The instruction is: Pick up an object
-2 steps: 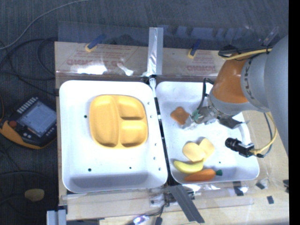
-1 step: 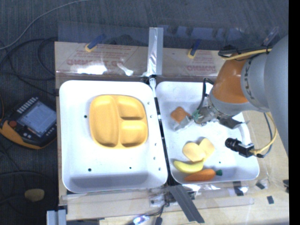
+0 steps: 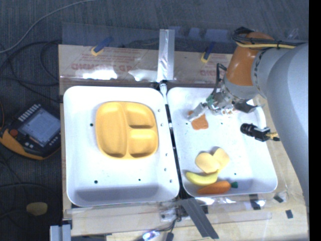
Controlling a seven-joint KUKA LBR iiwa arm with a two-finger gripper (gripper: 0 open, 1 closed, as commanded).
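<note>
I see even, rather bright light from above. The white bins (image 3: 75,185) glare a little. The picture is slightly soft, shadows weak.

Small orange piece (image 3: 200,123) — flat in the right bin's upper left, near the divider.

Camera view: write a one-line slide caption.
Grey arm's gripper above small orange piece in right white bin; yellow divided tray sits left.

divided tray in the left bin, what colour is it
Yellow; the divided tray shows best in the camera view.
</note>
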